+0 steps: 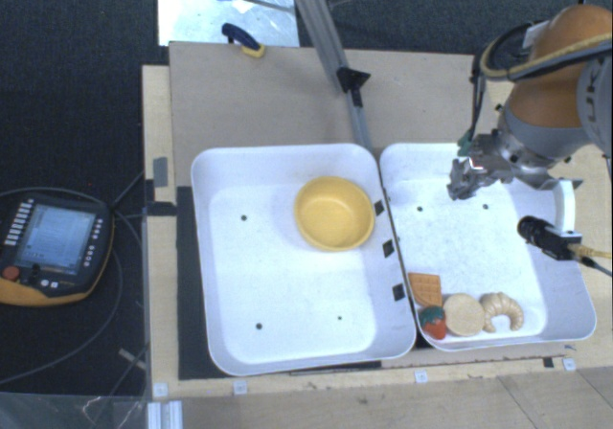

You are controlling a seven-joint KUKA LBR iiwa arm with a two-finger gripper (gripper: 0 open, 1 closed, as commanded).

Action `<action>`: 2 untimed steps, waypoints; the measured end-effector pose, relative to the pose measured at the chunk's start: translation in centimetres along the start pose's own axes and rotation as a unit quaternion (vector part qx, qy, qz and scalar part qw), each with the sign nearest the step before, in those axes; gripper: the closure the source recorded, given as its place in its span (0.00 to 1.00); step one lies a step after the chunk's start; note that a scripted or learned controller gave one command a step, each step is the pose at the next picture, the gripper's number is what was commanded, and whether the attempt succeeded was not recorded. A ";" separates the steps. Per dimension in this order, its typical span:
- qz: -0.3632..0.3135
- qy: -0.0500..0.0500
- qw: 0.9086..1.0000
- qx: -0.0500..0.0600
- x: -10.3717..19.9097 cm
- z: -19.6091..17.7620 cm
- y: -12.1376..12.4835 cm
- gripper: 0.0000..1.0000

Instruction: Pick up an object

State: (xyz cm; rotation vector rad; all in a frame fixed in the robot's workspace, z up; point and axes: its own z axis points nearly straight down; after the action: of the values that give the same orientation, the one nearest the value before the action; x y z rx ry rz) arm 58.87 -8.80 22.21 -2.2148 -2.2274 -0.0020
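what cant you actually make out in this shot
- Gripper, camera view: too small and dark to tell whether anything is held.
- Red and green item, camera view: partly behind the round biscuit; its kind is unclear.
- Arm: cut off by the right edge.

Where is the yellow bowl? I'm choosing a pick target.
In the camera view, the yellow bowl sits in the left bin, near its upper right corner, close to the divide with the right bin.
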 end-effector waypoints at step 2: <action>0.000 0.000 1.000 0.000 10.2 1.2 1.3 1.00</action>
State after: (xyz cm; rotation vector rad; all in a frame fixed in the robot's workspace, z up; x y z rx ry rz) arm 60.14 1.42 21.04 -2.2155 -2.2260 -0.0019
